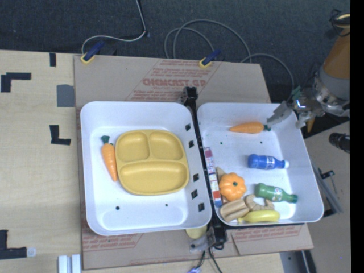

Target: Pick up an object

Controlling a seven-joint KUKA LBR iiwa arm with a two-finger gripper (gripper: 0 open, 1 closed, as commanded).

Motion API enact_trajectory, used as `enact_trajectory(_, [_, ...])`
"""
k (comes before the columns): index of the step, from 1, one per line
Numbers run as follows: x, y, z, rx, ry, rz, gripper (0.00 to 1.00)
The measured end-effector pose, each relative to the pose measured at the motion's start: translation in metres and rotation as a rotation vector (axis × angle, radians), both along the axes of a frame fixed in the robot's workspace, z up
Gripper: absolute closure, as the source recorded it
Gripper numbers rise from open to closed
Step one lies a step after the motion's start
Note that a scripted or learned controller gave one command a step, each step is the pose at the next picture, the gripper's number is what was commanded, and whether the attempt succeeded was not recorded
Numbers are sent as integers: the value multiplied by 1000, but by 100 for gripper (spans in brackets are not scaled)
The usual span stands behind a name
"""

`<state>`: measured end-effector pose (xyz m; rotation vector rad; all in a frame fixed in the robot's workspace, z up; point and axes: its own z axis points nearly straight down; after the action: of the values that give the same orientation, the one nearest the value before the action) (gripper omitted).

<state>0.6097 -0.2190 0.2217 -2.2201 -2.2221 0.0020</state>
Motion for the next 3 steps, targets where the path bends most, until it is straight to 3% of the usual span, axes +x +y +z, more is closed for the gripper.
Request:
enact_trajectory(1, [29, 23, -130, 4, 11, 2, 0])
enact_trajectory(2, [55, 64, -132, 1, 16, 1, 0])
enact_trajectory(3, [55, 91, -137, -5, 16, -3, 0])
